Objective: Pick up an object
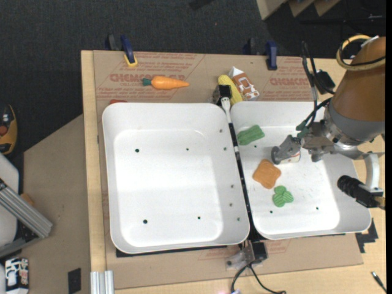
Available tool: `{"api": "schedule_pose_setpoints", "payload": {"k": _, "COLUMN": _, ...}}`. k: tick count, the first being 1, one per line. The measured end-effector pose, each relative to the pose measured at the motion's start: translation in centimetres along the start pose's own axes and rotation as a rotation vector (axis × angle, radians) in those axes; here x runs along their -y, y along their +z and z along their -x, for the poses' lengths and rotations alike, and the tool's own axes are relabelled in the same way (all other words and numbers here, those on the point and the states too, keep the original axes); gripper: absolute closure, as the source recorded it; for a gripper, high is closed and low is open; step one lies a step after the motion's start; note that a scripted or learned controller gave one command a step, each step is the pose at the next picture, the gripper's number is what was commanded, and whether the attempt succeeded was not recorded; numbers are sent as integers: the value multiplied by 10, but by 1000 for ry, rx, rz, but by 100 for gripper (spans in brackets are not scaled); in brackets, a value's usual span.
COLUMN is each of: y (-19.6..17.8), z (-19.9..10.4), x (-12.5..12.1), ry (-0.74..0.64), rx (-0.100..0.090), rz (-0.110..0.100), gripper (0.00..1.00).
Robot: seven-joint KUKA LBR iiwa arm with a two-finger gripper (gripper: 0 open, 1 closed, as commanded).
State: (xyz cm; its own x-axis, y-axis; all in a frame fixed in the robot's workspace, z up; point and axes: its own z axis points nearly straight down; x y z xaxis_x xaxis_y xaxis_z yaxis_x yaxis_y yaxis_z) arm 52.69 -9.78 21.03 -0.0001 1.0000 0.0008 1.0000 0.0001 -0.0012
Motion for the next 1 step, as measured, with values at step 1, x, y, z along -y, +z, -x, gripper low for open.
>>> {"api": "schedule_pose_setpoints", "payload": {"k": 1, "y": 129, "z": 20, "x": 18, "ry": 4, "rx": -2, "rz": -10, "gripper": 0}}
